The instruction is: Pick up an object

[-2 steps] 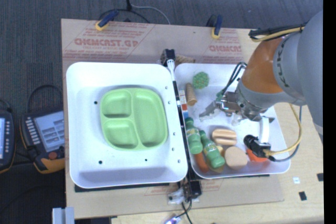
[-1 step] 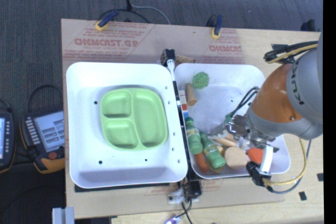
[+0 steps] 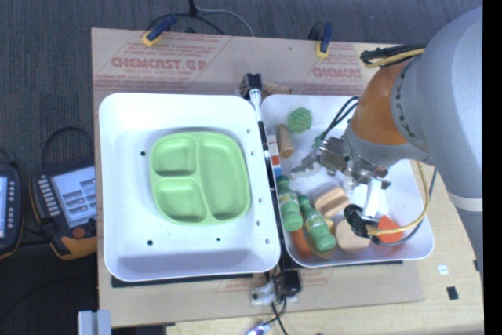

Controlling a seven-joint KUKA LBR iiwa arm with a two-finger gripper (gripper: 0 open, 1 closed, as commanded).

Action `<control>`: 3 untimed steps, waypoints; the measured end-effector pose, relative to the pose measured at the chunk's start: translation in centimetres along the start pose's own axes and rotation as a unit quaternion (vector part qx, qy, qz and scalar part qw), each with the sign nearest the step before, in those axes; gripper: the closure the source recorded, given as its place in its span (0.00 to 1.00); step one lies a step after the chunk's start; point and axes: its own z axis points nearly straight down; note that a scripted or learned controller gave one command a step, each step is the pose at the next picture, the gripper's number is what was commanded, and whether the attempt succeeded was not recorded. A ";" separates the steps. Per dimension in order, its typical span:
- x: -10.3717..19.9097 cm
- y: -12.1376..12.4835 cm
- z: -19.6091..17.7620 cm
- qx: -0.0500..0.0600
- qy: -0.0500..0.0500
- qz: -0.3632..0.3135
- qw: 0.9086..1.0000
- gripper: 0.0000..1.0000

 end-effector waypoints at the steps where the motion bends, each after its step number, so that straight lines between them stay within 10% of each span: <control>1: 2.7 11.1 -1.2 0.005 0.000 -0.011 1.000 0.00; 2: -1.6 2.9 0.0 0.002 0.000 -0.042 0.999 0.00; 3: 2.9 9.1 0.1 0.001 -0.003 -0.049 0.999 0.00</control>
